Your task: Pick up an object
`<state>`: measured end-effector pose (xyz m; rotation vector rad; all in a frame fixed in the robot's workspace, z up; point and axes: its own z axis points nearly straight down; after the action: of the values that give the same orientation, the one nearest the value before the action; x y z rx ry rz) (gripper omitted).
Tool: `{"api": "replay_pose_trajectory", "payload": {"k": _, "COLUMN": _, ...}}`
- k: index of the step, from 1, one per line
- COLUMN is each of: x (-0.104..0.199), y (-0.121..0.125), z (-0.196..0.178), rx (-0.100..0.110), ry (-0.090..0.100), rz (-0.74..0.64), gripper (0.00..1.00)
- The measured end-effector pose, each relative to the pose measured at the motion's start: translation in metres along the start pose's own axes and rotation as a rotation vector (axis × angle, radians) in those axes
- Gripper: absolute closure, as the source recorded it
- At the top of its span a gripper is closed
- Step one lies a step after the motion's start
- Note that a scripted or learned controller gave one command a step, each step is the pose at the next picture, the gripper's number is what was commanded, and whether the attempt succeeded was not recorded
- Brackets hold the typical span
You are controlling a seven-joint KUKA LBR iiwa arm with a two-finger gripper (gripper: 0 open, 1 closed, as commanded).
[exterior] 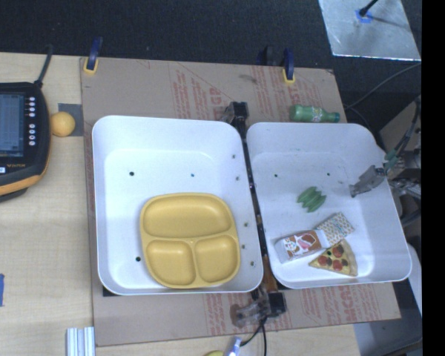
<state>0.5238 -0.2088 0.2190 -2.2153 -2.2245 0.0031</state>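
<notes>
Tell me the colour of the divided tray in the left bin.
Yellow: the divided tray shows clearly in the camera view.

Pretty clearly a robotics lab I'm driving here: teach pendant (11, 143) sitting on the wooden bench (30, 251), cardboard sheet (208, 87) clamped down with blue clamps (93, 54), two white bins (170, 147) and cables trailing over dark carpet (170, 13).

A: From my remote console: two bins, left (111, 199) and right (386, 221), look smooth white plastic with a soft sheen.

B: I read the yellow divided tray (189, 239) as matt plastic, the sheet (208, 87) beneath as brown printed cardboard, and the bench (30, 258) as pale wood-grain.
</notes>
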Motion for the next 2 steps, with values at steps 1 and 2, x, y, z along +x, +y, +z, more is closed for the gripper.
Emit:
{"api": "replay_pose_trajectory", "payload": {"k": 1, "x": 0.051, "y": 0.074, "z": -0.024, "rx": -0.002, "ry": 0.001, "rz": 0.001, "gripper": 0.00}}
{"api": "replay_pose_trajectory", "payload": {"k": 2, "x": 0.056, "y": 0.060, "z": 0.098, "rx": 0.004, "ry": 0.000, "rz": -0.001, "gripper": 0.00}}
